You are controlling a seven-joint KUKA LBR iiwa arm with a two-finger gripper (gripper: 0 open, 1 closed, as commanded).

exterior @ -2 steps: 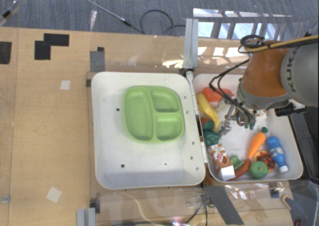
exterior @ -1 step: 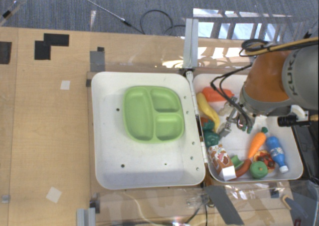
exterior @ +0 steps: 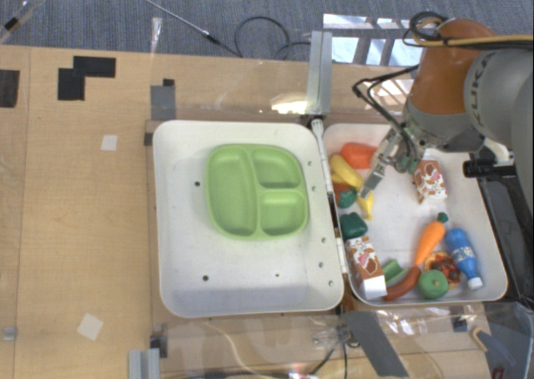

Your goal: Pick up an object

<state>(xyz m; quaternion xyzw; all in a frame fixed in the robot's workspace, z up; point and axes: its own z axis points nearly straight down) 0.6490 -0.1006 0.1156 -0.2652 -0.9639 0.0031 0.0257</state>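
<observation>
The pincer [exterior: 370, 183] hangs low in the right white bin [exterior: 492, 240], beside a yellow plastic banana [exterior: 345, 172]; whether it is open I cannot tell. A green 3-compartment plate [exterior: 255, 190] sits in the left white bin [exterior: 179, 227].

arm [exterior: 476, 85]: running off the right edge
gripper [exterior: 371, 183]: fingertips blurring, state unclear
orange toy [exterior: 359, 154]: hiding partly behind gripper
</observation>
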